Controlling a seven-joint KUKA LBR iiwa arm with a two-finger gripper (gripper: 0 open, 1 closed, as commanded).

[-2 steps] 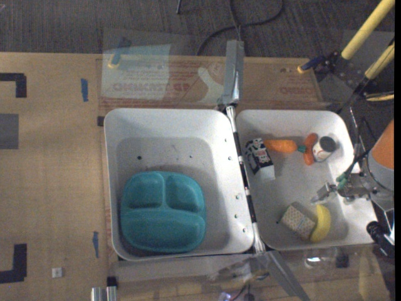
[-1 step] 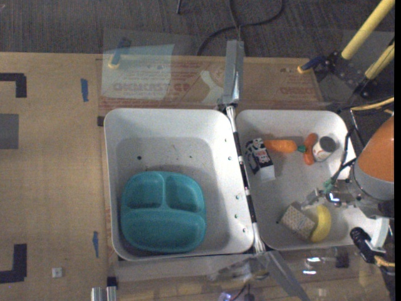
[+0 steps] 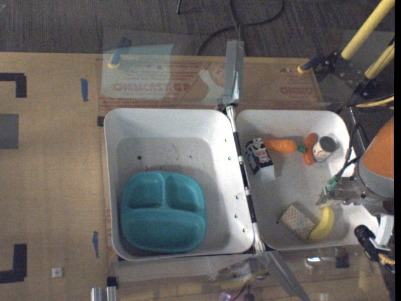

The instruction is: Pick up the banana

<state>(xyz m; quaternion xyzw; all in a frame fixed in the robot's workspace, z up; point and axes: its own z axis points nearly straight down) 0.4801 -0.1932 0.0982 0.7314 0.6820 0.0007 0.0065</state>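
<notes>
On the bench, left bin (image 3: 119, 137) holds a teal plate (image 3: 163, 212); right bin (image 3: 276, 121) holds the banana (image 3: 322, 223); hand (image 3: 341, 193) state unclear.

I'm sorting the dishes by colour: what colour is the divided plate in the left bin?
Teal, plain with no pattern. The camera view shows the divided plate clearly.

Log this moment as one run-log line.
task: pick up banana | banana: right bin, near corner, beside sponge | tool: above banana, no grasp seen | status: not picked
</notes>
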